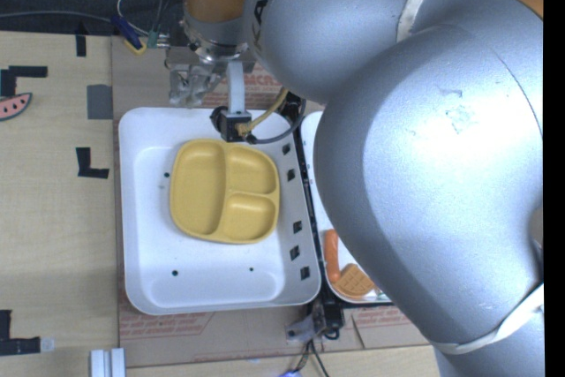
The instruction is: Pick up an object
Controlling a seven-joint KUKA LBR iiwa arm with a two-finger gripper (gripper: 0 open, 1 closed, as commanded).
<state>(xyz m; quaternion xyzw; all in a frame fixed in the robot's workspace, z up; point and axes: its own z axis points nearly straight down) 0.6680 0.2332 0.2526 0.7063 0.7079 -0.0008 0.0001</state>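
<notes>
The grey arm (424, 146) looms closest to the lens, reaching to the far rim of the left bin (141, 216) on the bench. Its jaws sit at that rim; I cannot tell whether they are parted or grip anything. The yellow divided plate (225, 190) lies flat mid-bin, just nearward of them, its longer side running across the bin
</notes>
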